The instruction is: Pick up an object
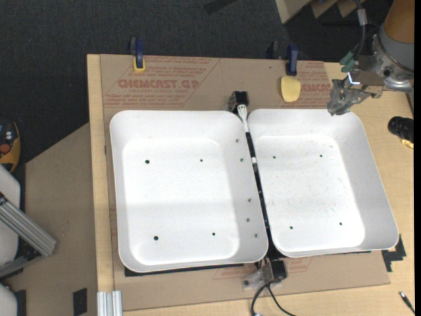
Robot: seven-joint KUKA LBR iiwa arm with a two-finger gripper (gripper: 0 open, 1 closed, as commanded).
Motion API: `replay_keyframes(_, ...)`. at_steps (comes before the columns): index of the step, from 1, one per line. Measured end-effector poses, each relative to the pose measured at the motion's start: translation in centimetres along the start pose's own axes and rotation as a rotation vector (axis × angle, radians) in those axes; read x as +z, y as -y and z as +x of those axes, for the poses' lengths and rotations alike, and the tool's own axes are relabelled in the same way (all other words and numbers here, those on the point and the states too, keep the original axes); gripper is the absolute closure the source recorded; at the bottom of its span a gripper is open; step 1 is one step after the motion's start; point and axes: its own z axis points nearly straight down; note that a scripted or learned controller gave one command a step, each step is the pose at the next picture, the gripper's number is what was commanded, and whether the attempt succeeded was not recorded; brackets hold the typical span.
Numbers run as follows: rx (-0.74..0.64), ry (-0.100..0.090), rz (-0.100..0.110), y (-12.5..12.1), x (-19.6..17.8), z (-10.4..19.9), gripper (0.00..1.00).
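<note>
Although the task asks for an object, the one loose thing we can find is a small pale yellow object (290, 88) lying on the brown board (197, 78) just beyond the far rim of the right bin (368, 170), outside both bins and a little to the right of the black clip (238, 100) that sits where the bins meet. The left bin (125, 176) shows bare white floor marked by a few dark dots, and so does the right one. The gripper (341, 103) hangs over the far right corner of the right bin, to the right of the yellow piece and apart from it, and nothing sits in it; whether it is spread or closed we cannot tell, since it is small and blurred here. We judge that the pick has not begun. The chief risk, as we see it, is a descent straight down from here, which would close on bare plastic or strike the bin's rim. Reaching the yellow piece would mean moving left and past the rim, near the blue clamp (292, 59), where a slight misjudgement could knock the piece away.
</note>
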Motion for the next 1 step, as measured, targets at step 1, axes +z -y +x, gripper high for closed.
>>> replay_keyframes(1,-0.004,-0.003,0.011,-2.97,7.11,2.98,1.0)
